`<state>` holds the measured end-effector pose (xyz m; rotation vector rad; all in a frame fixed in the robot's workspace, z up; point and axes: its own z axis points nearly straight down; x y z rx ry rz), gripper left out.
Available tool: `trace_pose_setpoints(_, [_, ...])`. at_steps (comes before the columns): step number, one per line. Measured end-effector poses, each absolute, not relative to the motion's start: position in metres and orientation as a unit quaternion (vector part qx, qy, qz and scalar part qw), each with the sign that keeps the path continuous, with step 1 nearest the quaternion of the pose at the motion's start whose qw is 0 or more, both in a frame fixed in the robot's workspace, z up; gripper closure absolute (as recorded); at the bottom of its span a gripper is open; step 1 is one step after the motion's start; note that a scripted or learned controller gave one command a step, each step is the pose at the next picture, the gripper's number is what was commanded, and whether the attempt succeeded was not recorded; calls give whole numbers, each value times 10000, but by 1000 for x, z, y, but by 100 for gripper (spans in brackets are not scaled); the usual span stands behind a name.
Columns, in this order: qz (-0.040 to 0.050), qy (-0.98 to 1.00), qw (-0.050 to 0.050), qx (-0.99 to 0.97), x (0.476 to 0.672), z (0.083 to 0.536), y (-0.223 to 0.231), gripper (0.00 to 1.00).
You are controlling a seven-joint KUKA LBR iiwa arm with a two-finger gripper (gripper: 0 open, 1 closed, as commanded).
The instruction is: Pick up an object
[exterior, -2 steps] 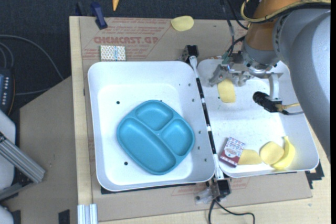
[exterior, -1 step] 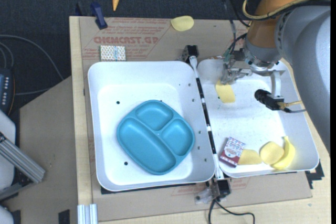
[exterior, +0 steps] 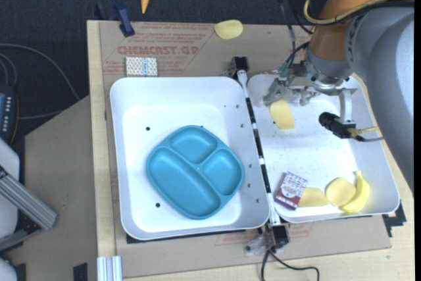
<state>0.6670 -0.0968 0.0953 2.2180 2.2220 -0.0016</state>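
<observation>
Gripper low in right bin, fingers spread w/ yellow block just beneath, not clamped — prob. lining up to grab.

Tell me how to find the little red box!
Look in the right white bin, at its near edge. The red box lies there beside yellow pieces. It is the only red, printed, boxy thing; its neighbours are plain yellow.

Glossy blue plastic tray; smooth white bins.
</observation>
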Motion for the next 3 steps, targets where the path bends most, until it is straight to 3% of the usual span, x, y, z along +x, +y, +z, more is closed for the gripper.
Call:
trace_pose_setpoints(1, [-7, 7072, -6, 7070, 666, 85, -93, 0])
trace_pose_setpoints(2, [-2, 7077, 11, 7065, 667, 96, -93, 100])
trace_pose_setpoints(3, [-3, 7068, -1, 7074, 640, 123, -92, 100])
